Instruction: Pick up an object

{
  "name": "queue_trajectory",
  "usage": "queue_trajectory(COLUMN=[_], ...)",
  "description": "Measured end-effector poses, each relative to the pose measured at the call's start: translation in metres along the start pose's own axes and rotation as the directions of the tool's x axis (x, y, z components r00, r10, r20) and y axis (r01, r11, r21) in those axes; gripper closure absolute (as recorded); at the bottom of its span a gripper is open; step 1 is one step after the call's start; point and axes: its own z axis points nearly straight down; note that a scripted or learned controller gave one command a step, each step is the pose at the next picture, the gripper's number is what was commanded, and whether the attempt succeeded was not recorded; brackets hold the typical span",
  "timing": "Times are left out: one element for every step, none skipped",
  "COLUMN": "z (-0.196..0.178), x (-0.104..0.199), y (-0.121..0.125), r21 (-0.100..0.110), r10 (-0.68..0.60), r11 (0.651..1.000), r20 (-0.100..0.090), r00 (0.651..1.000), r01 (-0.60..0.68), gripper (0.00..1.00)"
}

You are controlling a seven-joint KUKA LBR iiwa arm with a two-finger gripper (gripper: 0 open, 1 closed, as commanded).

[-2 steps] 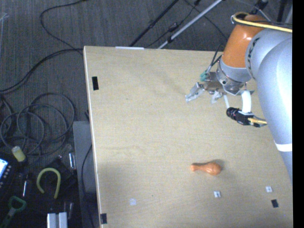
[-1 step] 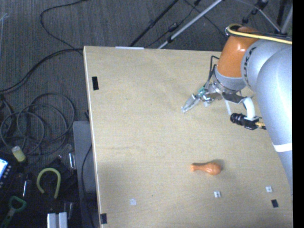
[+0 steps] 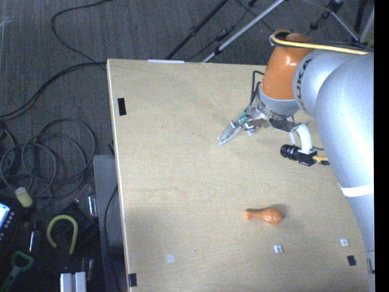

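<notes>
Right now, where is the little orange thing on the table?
The orange thing lies flat on the tan tabletop, toward the lower right of the camera view, below the pincer and apart from it.

Position: fixed above the worktop [image 3: 182,163], looking down at a slant.
Range: far enough to take in the floor [image 3: 55,53] at left.
Arm [image 3: 340,102]: enters from the right.

Surface [image 3: 182,181]: pale wood board. Floor [image 3: 55,53]: dark grey carpet. Black cables [image 3: 45,154] coiled left of the tool [image 3: 230,134]; tripod legs [image 3: 255,14] behind it.
</notes>
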Motion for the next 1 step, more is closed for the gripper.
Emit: queue_trajectory(z=[-0.0462], x=[-0.0288], y=[-0.0101], r21=[-0.001], r10=[0.141], r11=[0.99], r20=[0.0], r00=[0.99], r01=[-0.141], gripper=[0.0])
